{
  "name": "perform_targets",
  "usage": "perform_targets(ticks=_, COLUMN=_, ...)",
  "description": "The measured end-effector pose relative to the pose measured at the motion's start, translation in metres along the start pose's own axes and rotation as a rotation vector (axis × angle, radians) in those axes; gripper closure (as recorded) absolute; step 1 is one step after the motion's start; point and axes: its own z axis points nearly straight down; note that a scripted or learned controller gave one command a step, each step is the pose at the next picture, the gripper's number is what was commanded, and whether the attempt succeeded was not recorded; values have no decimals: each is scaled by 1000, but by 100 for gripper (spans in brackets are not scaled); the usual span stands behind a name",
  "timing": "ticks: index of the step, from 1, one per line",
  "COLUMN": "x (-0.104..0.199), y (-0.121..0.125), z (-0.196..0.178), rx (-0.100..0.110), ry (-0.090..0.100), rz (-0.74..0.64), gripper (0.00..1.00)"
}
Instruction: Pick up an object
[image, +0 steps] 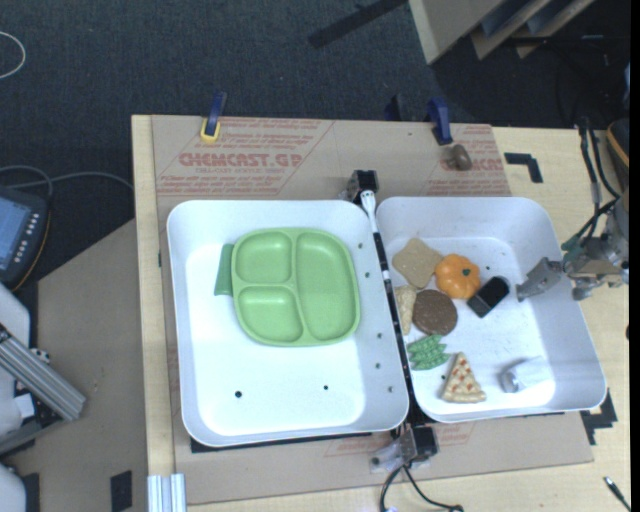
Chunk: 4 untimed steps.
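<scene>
Pincer poised at right bin's right rim, nothing grasped.
Pincer (548, 278): finger spread cannot be told. Toy foods sit in the right bin (560, 235), clustered left: pumpkin (457, 275), patty (435, 312), pizza (462, 380), within reach. Green tray (296, 285) occupies the left bin (200, 300).

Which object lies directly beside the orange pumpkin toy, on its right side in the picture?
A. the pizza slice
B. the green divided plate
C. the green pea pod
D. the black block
D: the black block lies just right of the orange pumpkin toy in the right bin.
</scene>
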Motion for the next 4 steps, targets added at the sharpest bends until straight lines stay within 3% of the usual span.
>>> perform_targets(ticks=1, x=0, y=3, z=-8, rx=-14, ry=-4, rz=-4, gripper=0)
perform_targets(ticks=3, x=-1, y=7, z=96, rx=-14, ry=5, rz=-6, gripper=0)
perform_targets(ticks=4, x=-2, y=7, z=86, rx=-24, ry=-6, rz=-5, gripper=100)
